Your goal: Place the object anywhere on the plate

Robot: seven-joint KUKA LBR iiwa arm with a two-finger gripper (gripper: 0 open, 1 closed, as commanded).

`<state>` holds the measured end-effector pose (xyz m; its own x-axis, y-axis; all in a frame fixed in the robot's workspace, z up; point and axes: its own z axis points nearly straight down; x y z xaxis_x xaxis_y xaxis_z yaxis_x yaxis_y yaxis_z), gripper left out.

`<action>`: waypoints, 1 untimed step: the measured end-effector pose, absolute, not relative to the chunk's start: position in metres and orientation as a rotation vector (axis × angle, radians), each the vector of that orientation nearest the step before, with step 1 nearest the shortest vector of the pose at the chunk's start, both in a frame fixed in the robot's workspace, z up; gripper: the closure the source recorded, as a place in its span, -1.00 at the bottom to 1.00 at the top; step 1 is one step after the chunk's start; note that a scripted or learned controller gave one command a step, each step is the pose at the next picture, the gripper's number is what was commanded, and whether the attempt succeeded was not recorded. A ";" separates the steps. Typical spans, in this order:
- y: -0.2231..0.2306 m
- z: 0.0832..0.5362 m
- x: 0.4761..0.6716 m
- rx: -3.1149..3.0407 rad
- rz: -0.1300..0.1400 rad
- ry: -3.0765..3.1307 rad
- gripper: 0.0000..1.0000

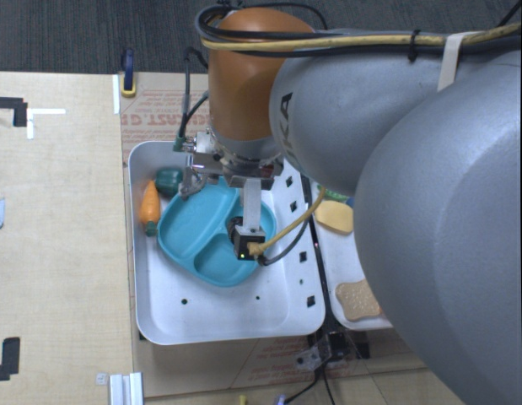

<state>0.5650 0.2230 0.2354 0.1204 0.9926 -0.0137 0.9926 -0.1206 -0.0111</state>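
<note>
A blue divided plate [201, 230] lies in the left white bin [218, 323], tilted toward the bin's upper left. An orange carrot-shaped piece [149, 206] lies just off the plate's left rim. Touching its upper end is a dark teal piece [167, 180]. My gripper [196, 178] hangs over the plate's upper left edge, close to the teal piece, below the orange wrist band. Nothing can be seen held in it.
The grey arm covers most of the right bin. There a yellow rounded piece [335, 217] and a tan bread-like slice [357, 300] peek out from under it. Pale wooden bench surface [58, 251] stretches to the left of the bins.
</note>
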 end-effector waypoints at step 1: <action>0.223 0.235 0.565 2.351 -0.028 2.083 -1.00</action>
<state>0.5650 0.2230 0.2354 0.1204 0.9926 -0.0137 0.9926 -0.1206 -0.0111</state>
